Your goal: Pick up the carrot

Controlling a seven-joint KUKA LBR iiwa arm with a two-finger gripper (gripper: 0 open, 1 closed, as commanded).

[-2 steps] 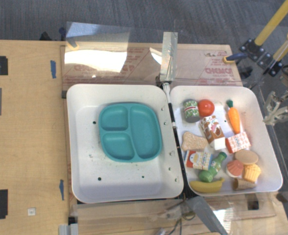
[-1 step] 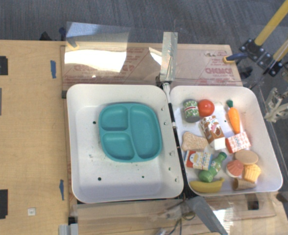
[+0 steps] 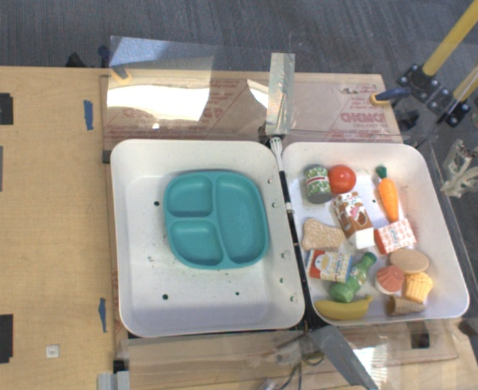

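The carrot lies near the far right edge of the right bin, beside the tomato and a small carton. Can't tell what the hand's doing, so nothing to say on how they line up.

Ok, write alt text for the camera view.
An orange carrot lies near the far right of the right white bin, among crowded toy foods including a tomato and banana. The left bin holds a teal divided plate.
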